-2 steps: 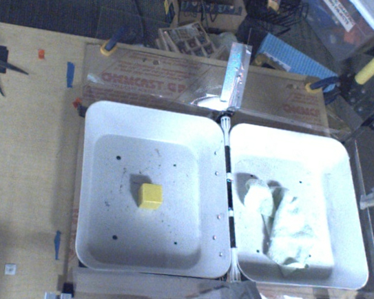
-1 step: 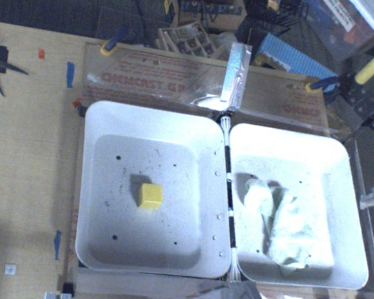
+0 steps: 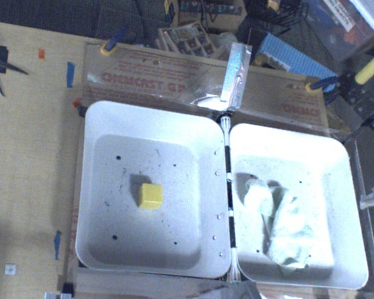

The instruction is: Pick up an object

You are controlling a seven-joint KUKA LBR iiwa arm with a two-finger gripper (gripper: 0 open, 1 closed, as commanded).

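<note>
- The pale wooden bench top (image 3: 19,155) at the far left is flat and matt, with a few small blue tape marks on it. Nothing there looks worth picking.
- The left shallow white plastic bin (image 3: 96,125) has rounded corners and smooth sloping walls. Its flat floor is dusted with dark specks and has a few small dark holes.
- The small yellow cube-like block (image 3: 151,196) sits alone near the middle of that floor, well apart from every wall. It looks rigid, with flat faces and fairly crisp edges, so I judge it the easier target.
- To do the pick well, come straight down over the block and line the closing direction up across two opposite flat faces. Go low enough to catch the sides rather than the top edge, since a smooth floor may let the block slide.
- The right shallow white plastic bin (image 3: 339,157) touches the left one along a shared seam.
- The crumpled white soft-looking mass (image 3: 280,222) lies in the middle of the right bin, irregular and blurred. I cannot tell its material, and it would probably give under a squeeze.
- I cannot tell whether the gripper is apart or together.
</note>
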